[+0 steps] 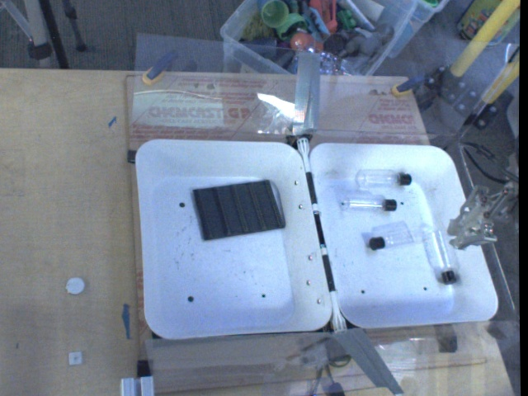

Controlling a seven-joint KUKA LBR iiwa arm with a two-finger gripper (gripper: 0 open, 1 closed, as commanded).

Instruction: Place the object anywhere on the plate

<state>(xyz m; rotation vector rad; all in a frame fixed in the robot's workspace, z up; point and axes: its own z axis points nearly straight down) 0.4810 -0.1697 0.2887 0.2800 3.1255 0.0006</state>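
Observation:
A dark grey ribbed rectangular plate (238,209) lies flat in the left white bin (165,304), slightly above its middle. The right white bin (470,304) holds several clear vials with black caps. One vial (381,177) lies near the back, and a thin one (367,205) sits just below it. A third vial (389,238) lies near the bin's middle. Another vial (437,254) lies lengthwise near the right wall with its cap toward the front. All the vials lie apart from each other and from the plate.
A shiny metal clamp (474,219) sticks in over the right bin's right rim. A clear tote of coloured toys (322,15) stands behind the bins. A metal strip (307,97) runs back from the seam between the bins. Bare wooden bench (58,205) lies to the left.

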